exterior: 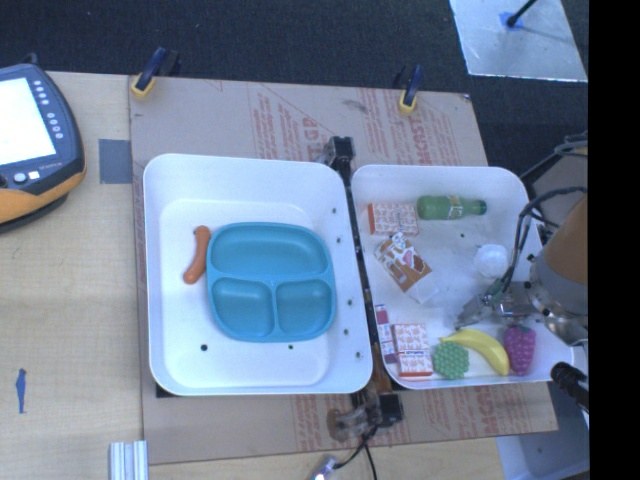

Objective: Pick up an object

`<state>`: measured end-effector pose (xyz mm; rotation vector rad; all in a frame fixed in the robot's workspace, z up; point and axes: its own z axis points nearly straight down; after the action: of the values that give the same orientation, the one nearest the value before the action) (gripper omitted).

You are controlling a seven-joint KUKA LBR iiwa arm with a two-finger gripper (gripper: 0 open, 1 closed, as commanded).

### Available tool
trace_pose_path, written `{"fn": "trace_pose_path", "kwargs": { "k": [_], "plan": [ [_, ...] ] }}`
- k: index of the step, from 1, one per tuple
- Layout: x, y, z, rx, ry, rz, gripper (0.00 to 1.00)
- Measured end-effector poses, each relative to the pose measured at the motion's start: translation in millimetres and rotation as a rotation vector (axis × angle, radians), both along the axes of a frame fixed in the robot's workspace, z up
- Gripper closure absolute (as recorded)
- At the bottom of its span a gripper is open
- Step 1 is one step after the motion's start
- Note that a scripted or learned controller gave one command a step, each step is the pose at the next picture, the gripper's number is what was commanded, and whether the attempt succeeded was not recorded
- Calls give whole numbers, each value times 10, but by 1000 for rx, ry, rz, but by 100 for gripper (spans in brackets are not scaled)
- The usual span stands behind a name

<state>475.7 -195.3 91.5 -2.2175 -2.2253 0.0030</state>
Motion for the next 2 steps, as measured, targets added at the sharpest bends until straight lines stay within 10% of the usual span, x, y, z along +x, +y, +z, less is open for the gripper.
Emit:
{"fn": "trace_pose_path", "kwargs": {
  "k": [1, 2],
  "plan": [
    [-2, -5, 99, -1, 2, 5, 100],
    [11, 404, 1142, 2, 1, 1, 100]
  ]
}}
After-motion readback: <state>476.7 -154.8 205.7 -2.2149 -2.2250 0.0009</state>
